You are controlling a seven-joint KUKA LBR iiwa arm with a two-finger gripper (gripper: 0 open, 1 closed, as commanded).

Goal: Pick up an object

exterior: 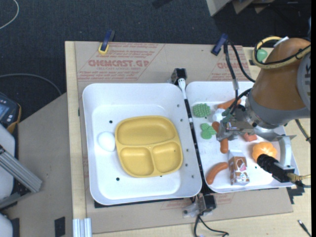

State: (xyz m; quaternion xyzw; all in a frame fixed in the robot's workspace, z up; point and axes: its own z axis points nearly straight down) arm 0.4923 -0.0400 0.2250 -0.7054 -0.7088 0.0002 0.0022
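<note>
The gripper [231, 127] sat low in the right bin [210, 89], among the toy food, and whether it was open or closed could not be told (the wrist hid too much). A green leafy piece [200, 110] lay just to its left, with a smaller green piece [208, 131] below that. A small carton [239, 170] and a sausage [216, 172] lay nearer the front wall, and an orange [262, 149] sat to the right. In the left bin [98, 95], a yellow tray [147, 145] with 3 compartments rested beside a white egg [106, 140].
</note>
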